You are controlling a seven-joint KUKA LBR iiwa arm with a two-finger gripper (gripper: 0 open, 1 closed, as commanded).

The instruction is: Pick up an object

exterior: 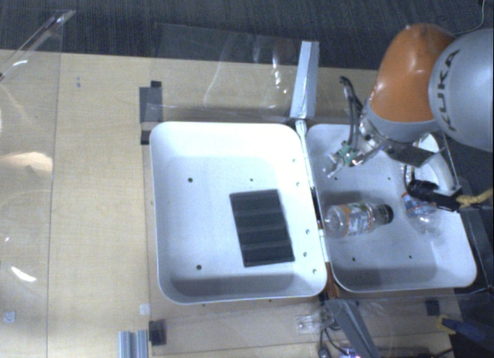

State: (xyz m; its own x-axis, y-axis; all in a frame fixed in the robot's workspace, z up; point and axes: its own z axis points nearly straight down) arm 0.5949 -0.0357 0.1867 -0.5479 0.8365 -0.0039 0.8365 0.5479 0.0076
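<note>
A clear plastic bottle point(357, 218) lies on its side in the right bin point(401, 271), near that bin's left wall. A small crumpled clear item point(421, 212) rests to the bottle's right. In the left bin point(185, 202) a dark ribbed rectangular pad point(262, 227) lies flat. The arm's orange and grey wrist point(409, 79) hangs over the back of the right bin. My gripper point(347, 153) pokes out below it over the bin's back left area, above and apart from the bottle, with nothing visibly held.
A black fitting with a yellow cable point(436, 193) hangs from the arm over the right bin's right side. A grey divider post point(303, 79) stands behind the gap between the bins. Clear plastic screens border the wooden bench at the left and back.
</note>
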